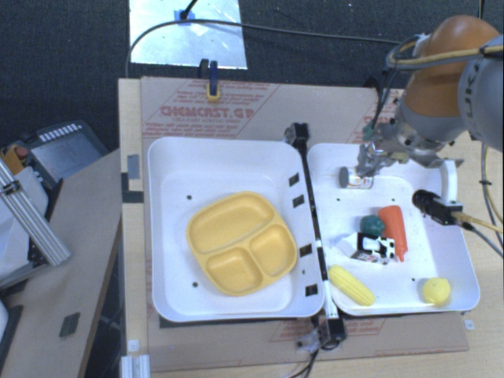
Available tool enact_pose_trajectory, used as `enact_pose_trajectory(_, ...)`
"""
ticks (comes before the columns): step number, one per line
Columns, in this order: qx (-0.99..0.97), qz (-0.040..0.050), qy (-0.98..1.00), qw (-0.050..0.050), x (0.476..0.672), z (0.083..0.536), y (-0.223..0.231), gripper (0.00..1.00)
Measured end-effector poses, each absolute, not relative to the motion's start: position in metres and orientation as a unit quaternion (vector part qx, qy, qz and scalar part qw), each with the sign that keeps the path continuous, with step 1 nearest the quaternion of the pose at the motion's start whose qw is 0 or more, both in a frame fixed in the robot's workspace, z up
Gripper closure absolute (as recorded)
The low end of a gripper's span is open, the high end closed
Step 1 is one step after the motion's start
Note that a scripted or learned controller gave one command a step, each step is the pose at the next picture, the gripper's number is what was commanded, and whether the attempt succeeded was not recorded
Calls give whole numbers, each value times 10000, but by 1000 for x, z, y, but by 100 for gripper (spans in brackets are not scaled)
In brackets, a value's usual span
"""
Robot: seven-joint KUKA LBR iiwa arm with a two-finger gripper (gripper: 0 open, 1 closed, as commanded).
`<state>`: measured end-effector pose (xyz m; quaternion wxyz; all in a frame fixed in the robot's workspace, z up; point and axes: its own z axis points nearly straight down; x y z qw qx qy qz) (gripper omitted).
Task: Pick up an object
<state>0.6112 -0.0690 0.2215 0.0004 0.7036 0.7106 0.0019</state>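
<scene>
the counter point(134, 235) bears two bins. the left bin point(169, 164) holds a yellow tray point(240, 242). the right bin point(457, 250) holds a carrot point(393, 225), corn point(350, 285), a lemon point(436, 290), a teal lump point(372, 225) and a black-and-white toy point(376, 248). the hand point(364, 172) hangs low at that bin's far edge, apart from them, seemingly empty; its spread cannot be told. the reach step is underway; next it must shift toward one item and descend.
</scene>
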Motion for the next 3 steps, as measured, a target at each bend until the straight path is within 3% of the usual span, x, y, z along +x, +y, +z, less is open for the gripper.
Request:
enact_pose_trajectory(2,7033,15,7109,-5,622,217,50,100)
enact_pose_trajectory(3,7034,14,7108,-8,608,223,106,100)
